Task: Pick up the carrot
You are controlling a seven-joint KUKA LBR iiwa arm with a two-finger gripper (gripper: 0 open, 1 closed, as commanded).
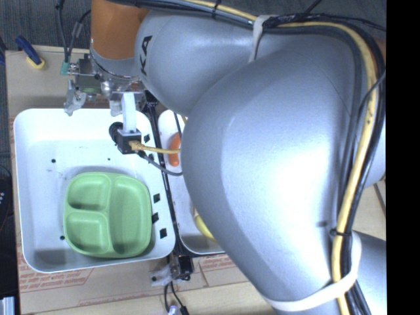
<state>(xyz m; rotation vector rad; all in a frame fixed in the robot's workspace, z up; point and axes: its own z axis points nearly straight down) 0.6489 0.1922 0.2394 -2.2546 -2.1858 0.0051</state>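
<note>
The arm [275, 143] enters from the right and covers most of the frame, its grey shell hiding nearly all of the right bin [197, 245]. The orange band [115, 25] sits at the top left, above the wrist. Below it the gripper [98, 94] hangs over the far rim of the left bin [39, 176], near that bin's far edge. The view does not resolve the fingers clearly enough; whether they are spread or pressed together cannot be told. Nothing is seen between them.

The carrot [174, 148] shows as a small orange patch in the right bin, just past the wall shared by the two bins and close under the arm's shell. Most of it is hidden. It lies apart from the gripper, to the gripper's right and nearer the camera.

A green divided plate [108, 215] with three compartments rests flat in the near part of the left bin. A black fitting [125, 138] with a yellowish cable [154, 149] hangs below the wrist over the left bin. A sliver of a yellow item [203, 228] shows in the right bin at the arm's edge. A blue and yellow object [29, 52] lies on the counter [39, 71] at the far left. Both bins stand on the counter.
</note>
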